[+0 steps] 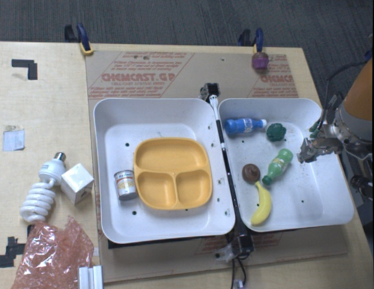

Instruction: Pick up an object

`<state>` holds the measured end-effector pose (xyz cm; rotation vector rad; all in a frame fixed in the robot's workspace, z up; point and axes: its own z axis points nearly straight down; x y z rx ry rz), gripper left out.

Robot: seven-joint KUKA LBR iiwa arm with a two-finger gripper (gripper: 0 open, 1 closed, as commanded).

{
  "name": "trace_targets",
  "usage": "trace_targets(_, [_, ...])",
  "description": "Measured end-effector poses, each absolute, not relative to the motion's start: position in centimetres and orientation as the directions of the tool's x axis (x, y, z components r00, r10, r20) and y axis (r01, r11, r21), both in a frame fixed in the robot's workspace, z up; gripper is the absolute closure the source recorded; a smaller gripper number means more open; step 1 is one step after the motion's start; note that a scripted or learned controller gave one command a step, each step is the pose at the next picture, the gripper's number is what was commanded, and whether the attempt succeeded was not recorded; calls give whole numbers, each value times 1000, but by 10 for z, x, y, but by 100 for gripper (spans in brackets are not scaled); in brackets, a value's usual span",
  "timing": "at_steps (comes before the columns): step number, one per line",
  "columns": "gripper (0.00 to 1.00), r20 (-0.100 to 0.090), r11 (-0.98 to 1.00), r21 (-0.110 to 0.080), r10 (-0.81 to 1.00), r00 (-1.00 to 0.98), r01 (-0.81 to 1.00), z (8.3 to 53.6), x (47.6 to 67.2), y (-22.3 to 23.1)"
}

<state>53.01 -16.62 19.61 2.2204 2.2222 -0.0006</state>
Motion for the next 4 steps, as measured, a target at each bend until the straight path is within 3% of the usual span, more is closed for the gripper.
trace_targets(1, [0,0,-1,0,1000,1,1000,92,500,-160])
trace_targets(2, [0,1,-1,-1,1000,1,1000,92,477,-103])
trace_targets(3, [100,0,-3,2,1000,3,1000,102,479,-103])
trace_targets(4, [100,0,0,1,1000,0,1000,192,479,-31])
